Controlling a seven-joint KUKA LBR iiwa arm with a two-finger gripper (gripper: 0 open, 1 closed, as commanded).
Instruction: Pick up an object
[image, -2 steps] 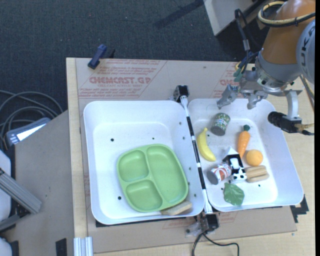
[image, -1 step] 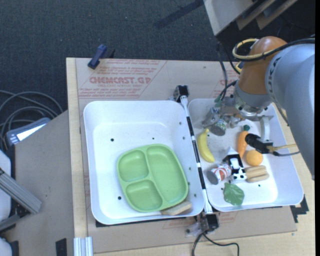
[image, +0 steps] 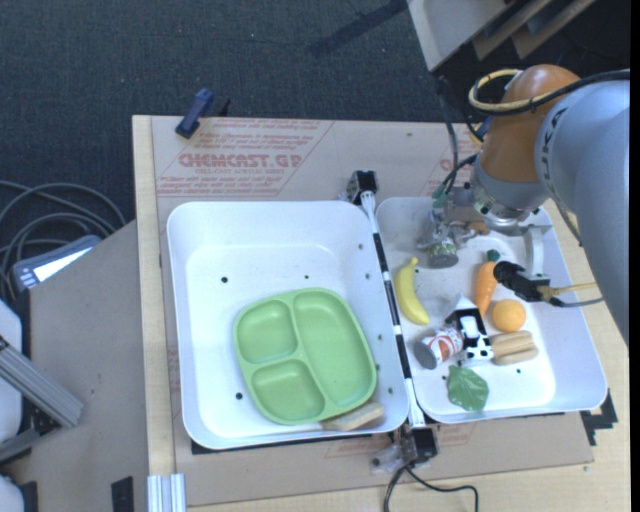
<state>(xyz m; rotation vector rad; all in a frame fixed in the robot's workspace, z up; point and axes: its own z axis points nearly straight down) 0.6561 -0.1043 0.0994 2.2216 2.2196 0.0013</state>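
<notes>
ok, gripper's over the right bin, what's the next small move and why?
Probably shift the gripper toward the banana before descending. The gripper hangs over the far part of the right bin, above bare floor, with the banana lying just nearer the camera beside the divider, apart from the carrot and orange.

There are two white bins, the left bin (image: 190, 300) and the right bin (image: 570, 350). In the left one I count one green tray (image: 300, 352) and one tan block (image: 352, 419). The right one has one banana (image: 409, 291), one carrot (image: 484, 285), one orange (image: 509, 315), one bread roll (image: 513, 347), one can (image: 437, 349), one toy cow (image: 470, 333) and one green leaf (image: 467, 388).
</notes>
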